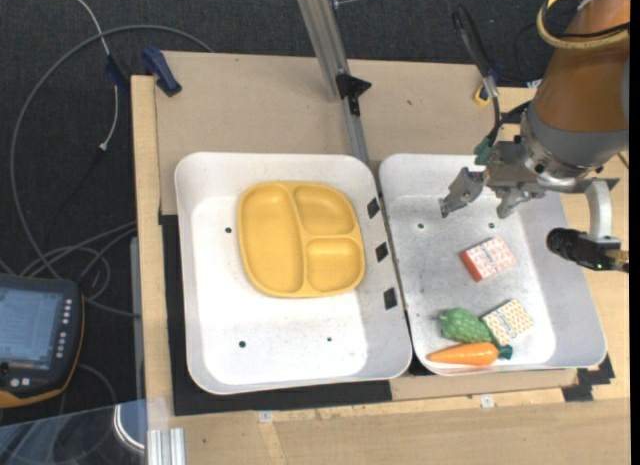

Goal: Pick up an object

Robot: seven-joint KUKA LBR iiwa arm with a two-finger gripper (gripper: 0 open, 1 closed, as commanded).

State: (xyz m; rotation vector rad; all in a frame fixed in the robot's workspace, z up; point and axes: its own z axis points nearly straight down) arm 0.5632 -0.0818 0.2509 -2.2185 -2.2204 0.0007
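Camera view: the pincer [486, 197], fingers apart and empty, hangs just above the red-and-white box [488, 258].

dark carpet [60, 133], wooden bench [250, 103], loose cables [60, 203]

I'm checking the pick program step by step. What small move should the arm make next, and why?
Probably bring the tool toward the camera and lower it over the red box. The tool hangs open above bare floor of the right bin, holding nothing, and that box is the nearest thing, lying apart from the others.
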